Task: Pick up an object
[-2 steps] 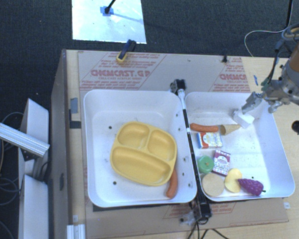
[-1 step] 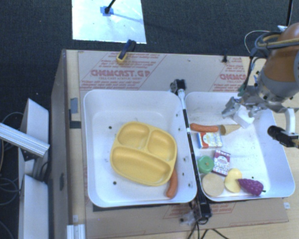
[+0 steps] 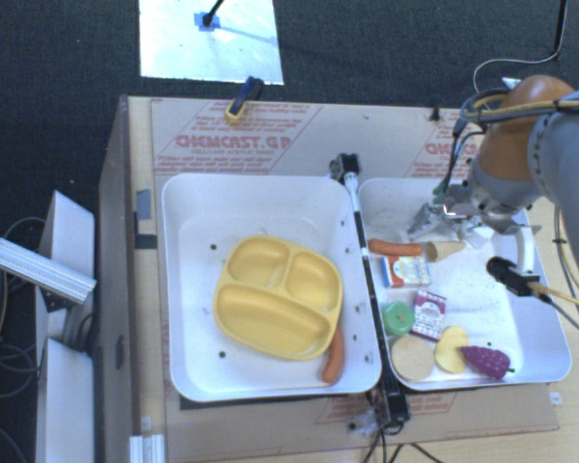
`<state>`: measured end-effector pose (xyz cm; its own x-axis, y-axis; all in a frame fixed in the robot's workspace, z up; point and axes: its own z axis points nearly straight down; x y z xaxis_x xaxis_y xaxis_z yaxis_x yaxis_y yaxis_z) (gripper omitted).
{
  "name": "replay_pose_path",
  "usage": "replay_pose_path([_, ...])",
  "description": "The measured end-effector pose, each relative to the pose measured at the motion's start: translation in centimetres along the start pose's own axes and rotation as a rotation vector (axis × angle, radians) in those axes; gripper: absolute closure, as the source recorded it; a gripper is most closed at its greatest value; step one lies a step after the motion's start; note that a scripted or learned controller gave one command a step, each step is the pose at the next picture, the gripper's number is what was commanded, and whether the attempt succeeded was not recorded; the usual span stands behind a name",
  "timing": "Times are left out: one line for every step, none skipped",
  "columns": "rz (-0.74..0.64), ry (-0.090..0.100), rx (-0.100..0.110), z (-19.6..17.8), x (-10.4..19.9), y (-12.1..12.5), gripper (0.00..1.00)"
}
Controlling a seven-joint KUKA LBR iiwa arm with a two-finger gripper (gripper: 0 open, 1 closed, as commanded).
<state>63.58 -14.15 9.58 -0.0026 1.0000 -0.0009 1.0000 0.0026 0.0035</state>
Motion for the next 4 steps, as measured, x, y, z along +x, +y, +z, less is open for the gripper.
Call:
replay_pose_path([0.001,-0.001,0.002,1.1,-4.0,-6.6,0.00])
replay_pose_path([0.003,0.000,0.002,1.1,-6.5,-12.4,0.00])
replay_pose_path([-0.001,0.001,0.000,-0.5,0.5,-8.0,0.00])
replay_pose_path([0.003,0.000,0.003,1.1,-4.4,-13.2,0.00])
